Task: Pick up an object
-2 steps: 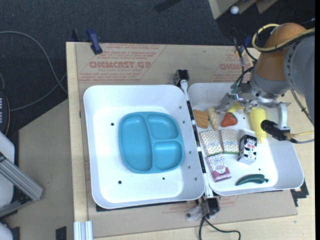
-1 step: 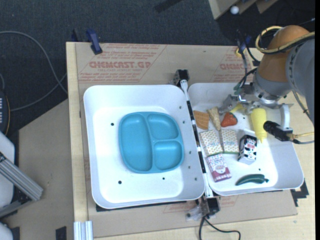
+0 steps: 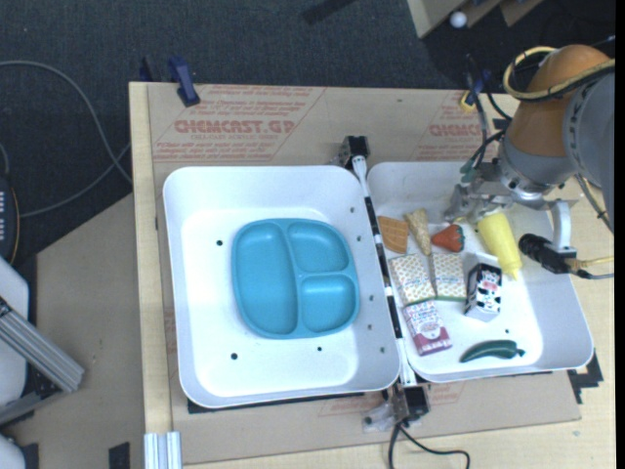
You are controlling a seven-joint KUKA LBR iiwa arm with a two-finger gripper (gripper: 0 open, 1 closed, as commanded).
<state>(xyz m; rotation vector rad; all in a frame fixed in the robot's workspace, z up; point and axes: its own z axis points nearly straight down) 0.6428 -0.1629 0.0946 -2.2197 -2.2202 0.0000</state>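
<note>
Pincer (image 3: 476, 200) hangs low over the right bin's (image 3: 576, 332) far end — I see it near the strawberry (image 3: 448, 237) and yellow bottle (image 3: 498, 242); a blue plate (image 3: 293, 277) sits in the left bin (image 3: 195, 203).

Blue divided plate (image 3: 295, 277) flat in left white bin (image 3: 195, 203); cardboard-topped bench (image 3: 244, 115) beneath.
</note>
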